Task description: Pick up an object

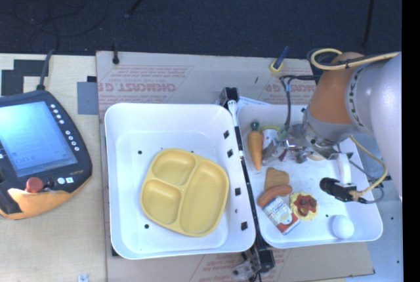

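The end effector (287,148) hangs low in the right bin (367,225), just beside the carrot (254,147); whether it is open or closed cannot be told. Below lie a sausage (274,195), a carton (280,214) and an egg (342,227). The left bin (125,136) holds a yellow tray (185,191).
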`<state>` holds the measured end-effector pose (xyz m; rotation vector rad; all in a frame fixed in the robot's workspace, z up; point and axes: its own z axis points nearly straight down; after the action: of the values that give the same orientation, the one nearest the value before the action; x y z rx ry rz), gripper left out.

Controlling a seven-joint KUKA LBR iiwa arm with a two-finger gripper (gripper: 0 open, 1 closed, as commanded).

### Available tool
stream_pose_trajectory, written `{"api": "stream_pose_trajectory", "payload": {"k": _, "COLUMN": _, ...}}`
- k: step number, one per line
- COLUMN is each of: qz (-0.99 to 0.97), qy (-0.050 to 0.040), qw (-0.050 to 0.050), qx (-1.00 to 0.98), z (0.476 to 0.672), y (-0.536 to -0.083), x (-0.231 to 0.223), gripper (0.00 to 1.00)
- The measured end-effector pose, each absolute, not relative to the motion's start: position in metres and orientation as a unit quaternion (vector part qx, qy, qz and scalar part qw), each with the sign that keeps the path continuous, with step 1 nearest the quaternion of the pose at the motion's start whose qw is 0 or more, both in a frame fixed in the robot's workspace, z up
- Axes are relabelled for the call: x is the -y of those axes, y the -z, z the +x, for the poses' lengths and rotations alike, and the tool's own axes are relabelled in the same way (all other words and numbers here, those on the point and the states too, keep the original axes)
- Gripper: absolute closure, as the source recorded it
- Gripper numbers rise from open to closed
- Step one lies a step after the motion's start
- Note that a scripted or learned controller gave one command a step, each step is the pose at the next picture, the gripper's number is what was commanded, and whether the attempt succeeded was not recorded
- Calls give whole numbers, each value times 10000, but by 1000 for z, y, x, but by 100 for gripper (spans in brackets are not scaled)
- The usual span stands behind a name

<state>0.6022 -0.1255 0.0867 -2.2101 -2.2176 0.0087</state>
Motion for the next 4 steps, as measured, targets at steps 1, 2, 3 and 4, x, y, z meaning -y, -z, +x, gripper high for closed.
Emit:
{"api": "stream_pose_trajectory", "payload": {"k": 1, "qz": -7072, "qy": -7, "qw": 28, "qx": 7071, "z": 540, "y": -88, "x": 112, "gripper": 0}}
{"api": "stream_pose_trajectory", "payload": {"k": 2, "qz": -7069, "qy": -9, "qw": 16, "qx": 7073, "z": 601, "y": -87, "x": 92, "gripper": 0}}
{"api": "stream_pose_trajectory", "payload": {"k": 3, "qz": -7075, "qy": -14, "qw": 25, "qx": 7067, "z": 546, "y": -90, "x": 94, "gripper": 0}}
{"api": "stream_pose_trajectory", "payload": {"k": 4, "qz": -7068, "qy": -10, "qw": 15, "qx": 7074, "z": 611, "y": -87, "x": 85, "gripper": 0}}
